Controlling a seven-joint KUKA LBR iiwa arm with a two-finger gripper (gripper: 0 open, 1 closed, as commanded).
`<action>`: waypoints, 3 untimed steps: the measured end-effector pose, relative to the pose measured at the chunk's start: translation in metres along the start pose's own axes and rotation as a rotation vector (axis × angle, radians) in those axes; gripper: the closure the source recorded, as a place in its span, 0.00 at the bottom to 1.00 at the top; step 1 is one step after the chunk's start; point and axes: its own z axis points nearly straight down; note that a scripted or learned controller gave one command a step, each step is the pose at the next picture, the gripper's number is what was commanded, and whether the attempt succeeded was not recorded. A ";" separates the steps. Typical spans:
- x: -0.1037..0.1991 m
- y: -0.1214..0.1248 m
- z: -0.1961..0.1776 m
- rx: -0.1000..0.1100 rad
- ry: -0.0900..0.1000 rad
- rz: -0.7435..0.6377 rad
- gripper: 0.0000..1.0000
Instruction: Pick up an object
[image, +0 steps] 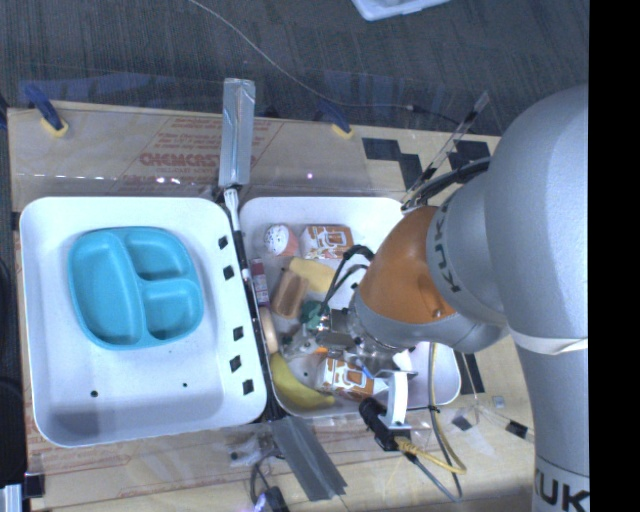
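Grey arm (530, 240) reaches down into the right bin (445, 372), its gripper (345, 345) buried among clutter beside a banana (290, 385); grip state cannot be told; left bin (40, 300) holds a blue divided tray (135, 285)

Bench (120, 150) bears left bin (40, 300), right bin (445, 370), side by side.

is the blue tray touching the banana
Apart. The camera view shows the blue tray in the left bin and the banana in the right bin, with both bins' walls between them.
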 end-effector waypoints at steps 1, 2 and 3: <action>0.000 0.000 -0.006 0.005 0.000 -0.005 1.00; -0.002 0.042 0.010 -0.003 -0.002 0.099 1.00; 0.000 0.045 -0.145 -0.010 -0.002 0.207 1.00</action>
